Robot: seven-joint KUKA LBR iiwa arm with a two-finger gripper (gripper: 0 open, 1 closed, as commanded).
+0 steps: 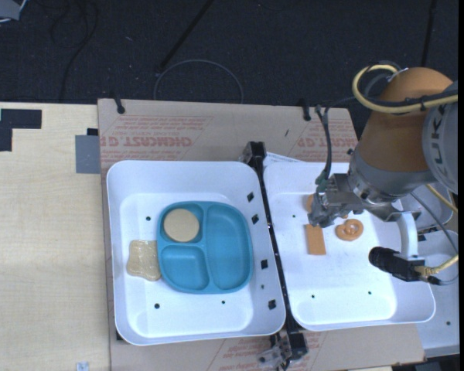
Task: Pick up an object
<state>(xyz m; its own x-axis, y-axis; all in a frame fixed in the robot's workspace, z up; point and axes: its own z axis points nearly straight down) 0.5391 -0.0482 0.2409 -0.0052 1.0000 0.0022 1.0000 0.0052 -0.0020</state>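
Over the right bin [348, 304] our end effector [319, 213] hangs low, just above the top end of an orange block [315, 240] lying on the bin floor; we cannot tell how far it is parted, nor whether it grips anything. Just right of the block sits an orange ring [349, 229]. Across in the left bin [131, 184] we see a blue tray [216, 253] with a tan disc [180, 225] in its upper-left compartment, and a pale sponge [143, 260] touching the tray's left edge.

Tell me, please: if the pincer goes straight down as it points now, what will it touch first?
Probably the orange flat strip, whose upper end lies just under the pincer in the right bin. Depth is unclear from this slanted view.
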